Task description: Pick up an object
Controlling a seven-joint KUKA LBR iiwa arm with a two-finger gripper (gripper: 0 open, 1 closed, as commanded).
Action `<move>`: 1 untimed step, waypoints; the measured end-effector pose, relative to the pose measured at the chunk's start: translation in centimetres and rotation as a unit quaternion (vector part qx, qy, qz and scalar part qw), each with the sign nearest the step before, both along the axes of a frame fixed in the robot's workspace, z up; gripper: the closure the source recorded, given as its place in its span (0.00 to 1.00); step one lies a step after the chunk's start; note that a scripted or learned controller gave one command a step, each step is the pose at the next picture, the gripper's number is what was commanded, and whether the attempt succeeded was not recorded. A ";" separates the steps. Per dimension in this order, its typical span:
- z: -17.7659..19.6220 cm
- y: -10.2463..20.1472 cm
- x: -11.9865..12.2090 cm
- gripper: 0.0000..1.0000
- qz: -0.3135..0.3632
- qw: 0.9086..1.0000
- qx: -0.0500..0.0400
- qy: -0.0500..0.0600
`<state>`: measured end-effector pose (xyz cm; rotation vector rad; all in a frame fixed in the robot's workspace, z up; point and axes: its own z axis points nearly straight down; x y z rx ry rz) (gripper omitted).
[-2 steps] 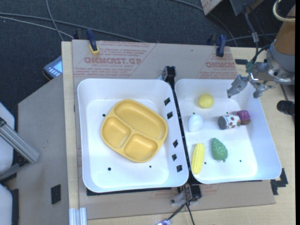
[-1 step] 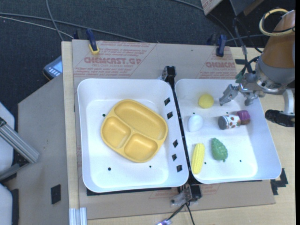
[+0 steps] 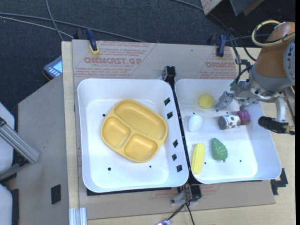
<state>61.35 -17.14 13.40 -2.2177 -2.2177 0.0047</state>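
The right bin [image 3: 262, 165] holds several small objects: a yellow ball [image 3: 205, 101], a white egg [image 3: 195, 122], a small can [image 3: 228, 122] lying on its side with a purple piece [image 3: 244, 116] touching its right end, a yellow corn cob [image 3: 198, 157] and a green bumpy vegetable [image 3: 218, 149]. My gripper [image 3: 233, 105] hangs over the back of this bin, just above the can and to the right of the yellow ball. Its fingers [image 3: 221, 102] are spread open with nothing between them.
A yellow divided plate [image 3: 134, 130] lies in the left bin [image 3: 89, 125]. A black divider [image 3: 174, 125] runs between the bins. A dark part [image 3: 274, 124] sticks in over the right bin's right rim. Cables hang by the arm's orange band [image 3: 274, 55].
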 end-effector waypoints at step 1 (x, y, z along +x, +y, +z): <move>1.5 0.0 0.2 1.00 0.000 1.000 -0.001 -0.004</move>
